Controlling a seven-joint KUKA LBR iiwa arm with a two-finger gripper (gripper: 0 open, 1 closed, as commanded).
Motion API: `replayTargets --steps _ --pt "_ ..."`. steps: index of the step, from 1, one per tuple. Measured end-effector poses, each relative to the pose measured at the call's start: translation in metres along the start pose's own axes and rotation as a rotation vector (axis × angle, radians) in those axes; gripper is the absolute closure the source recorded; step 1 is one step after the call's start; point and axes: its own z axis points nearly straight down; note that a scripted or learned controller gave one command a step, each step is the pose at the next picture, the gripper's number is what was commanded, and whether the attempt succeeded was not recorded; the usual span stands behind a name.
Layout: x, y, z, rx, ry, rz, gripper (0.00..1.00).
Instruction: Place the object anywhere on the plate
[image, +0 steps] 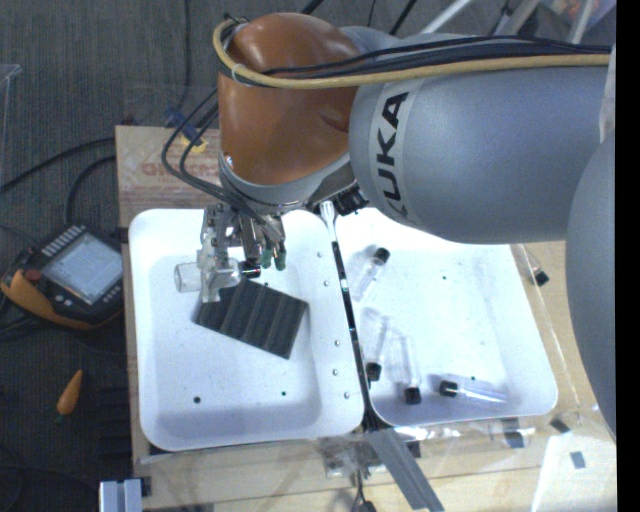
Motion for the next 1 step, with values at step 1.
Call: replayTargets --steps 1 --pt "-0.0362 -0.0026 0.0466 -0.002 -0.001 -0.308 1.0"
